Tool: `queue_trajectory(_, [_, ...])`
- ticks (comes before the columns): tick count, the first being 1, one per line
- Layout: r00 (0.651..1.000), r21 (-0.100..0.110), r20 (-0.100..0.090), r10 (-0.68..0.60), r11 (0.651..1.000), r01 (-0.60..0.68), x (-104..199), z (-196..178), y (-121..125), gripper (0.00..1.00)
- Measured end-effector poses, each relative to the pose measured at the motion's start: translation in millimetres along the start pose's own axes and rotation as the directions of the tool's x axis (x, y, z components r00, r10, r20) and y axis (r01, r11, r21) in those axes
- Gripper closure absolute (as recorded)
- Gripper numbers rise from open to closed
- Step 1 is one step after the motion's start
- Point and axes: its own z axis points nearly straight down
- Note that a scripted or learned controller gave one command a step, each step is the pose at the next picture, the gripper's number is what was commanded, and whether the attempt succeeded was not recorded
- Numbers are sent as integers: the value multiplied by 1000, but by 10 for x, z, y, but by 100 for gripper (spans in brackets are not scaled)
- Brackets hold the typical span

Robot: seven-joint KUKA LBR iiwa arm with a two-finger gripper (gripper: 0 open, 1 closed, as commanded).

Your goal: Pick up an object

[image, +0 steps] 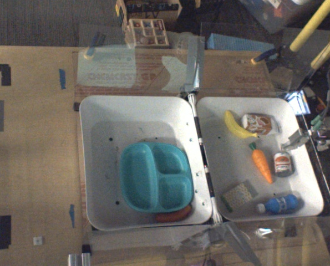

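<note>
**A:** Where is the gripper?

**B:** The gripper (pixel 299 140) sits at the right edge of the right bin (pixel 209 148), about halfway down that side; it is small and blurred, so I cannot tell how it stands, and nothing shows held in it.

**A:** What lies in that bin?

**B:** A jar (pixel 283 163) stands just beside the gripper, a little below and toward the bin's middle; it is the nearest thing. A carrot (pixel 261 165) lies left of the jar, its green end pointing to the far edge. A banana (pixel 238 126) curves near the far edge, toward the left side; a packet (pixel 260 123) lies just to its right, touching or nearly touching it, above and left of the gripper. A bottle (pixel 281 204) with a blue body lies on its side by the near right corner; a sponge (pixel 238 195) lies near the near left corner.

**A:** And the other bin?

**B:** The left bin (pixel 98 148) holds a teal divided tray (pixel 155 176) toward its near right corner; a sausage (pixel 173 215) peeks out from under the tray's near edge, against the bin's near wall; both are well apart from the gripper.
</note>
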Motion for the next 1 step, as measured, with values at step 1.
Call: queue_trajectory(1, [989,-4,1,-148,989,148,205,1307,279,0])
